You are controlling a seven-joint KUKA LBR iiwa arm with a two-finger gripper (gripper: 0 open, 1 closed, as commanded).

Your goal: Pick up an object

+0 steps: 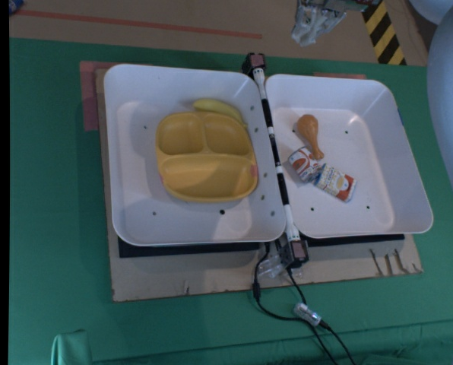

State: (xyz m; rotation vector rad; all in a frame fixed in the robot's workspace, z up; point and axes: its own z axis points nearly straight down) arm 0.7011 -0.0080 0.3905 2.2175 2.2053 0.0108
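Yellow tray (204, 157) in left bin (135, 211) (banana (217, 108) perhaps behind).

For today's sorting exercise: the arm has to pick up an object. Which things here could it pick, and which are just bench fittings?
Could be picked:
yellow divided plate, left bin
banana, behind the plate
toy drumstick, right bin
small can, right bin
snack packet, right bin

Just fittings:
left bin
right bin
cables
green cloth

A drumstick (312, 133) lies in the right bin (378, 97); hand (312, 27) above.
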